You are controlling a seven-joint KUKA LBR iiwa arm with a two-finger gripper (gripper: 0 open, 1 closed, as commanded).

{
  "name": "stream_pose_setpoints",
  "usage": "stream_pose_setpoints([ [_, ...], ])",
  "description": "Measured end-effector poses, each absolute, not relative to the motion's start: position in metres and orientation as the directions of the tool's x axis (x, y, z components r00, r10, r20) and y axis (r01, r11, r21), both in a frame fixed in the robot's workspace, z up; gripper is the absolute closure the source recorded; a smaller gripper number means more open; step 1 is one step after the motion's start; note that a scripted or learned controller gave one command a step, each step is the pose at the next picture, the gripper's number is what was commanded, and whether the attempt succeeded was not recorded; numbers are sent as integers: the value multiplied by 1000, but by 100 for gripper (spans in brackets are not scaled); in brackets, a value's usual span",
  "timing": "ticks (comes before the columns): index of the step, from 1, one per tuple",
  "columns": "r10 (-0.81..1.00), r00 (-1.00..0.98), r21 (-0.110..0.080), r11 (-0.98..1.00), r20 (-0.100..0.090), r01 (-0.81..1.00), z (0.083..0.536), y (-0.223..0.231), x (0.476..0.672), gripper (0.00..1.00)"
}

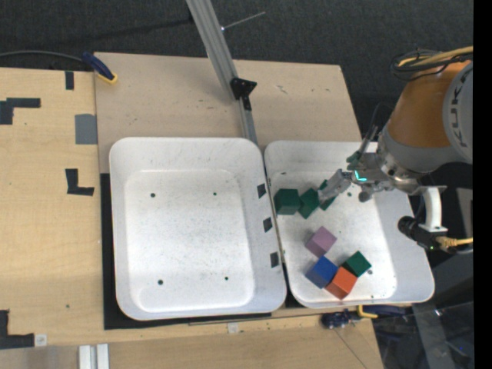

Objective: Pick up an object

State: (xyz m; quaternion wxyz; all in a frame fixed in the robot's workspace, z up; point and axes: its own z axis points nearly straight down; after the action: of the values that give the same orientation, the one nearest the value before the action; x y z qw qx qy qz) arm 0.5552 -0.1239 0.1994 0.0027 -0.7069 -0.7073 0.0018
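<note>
In the right bin [384, 229], my gripper [329, 192] reaches in from the right and hangs low near the upper middle. Its tip sits right beside a dark green block [310, 204], at that block's right edge; contact is unclear. A second dark green block [287, 201] lies just left of the first, touching it. Lower in the bin are a purple block [321, 241], a blue block [322, 271], an orange block [343, 282] and a small green block [357, 264], clustered together.
The left bin [123, 206] sits beside the right one, their rims meeting at the middle. A slanted metal bar [219, 48] runs down to the bins' shared top corner. The grey and orange arm [427, 121] fills the right side.
</note>
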Motion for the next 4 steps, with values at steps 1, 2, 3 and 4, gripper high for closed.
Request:
stream_pose_setpoints([
  [1,1000,-2,-1,2,0,1000,202,-124,556,0],
  [2,1000,-1,-6,1,0,1000,152,-116,562,0],
  [3,1000,-1,-8,1,0,1000,97,-115,559,0],
  [4,1000,-3,-4,3,1,1000,110,-115,561,100],
])
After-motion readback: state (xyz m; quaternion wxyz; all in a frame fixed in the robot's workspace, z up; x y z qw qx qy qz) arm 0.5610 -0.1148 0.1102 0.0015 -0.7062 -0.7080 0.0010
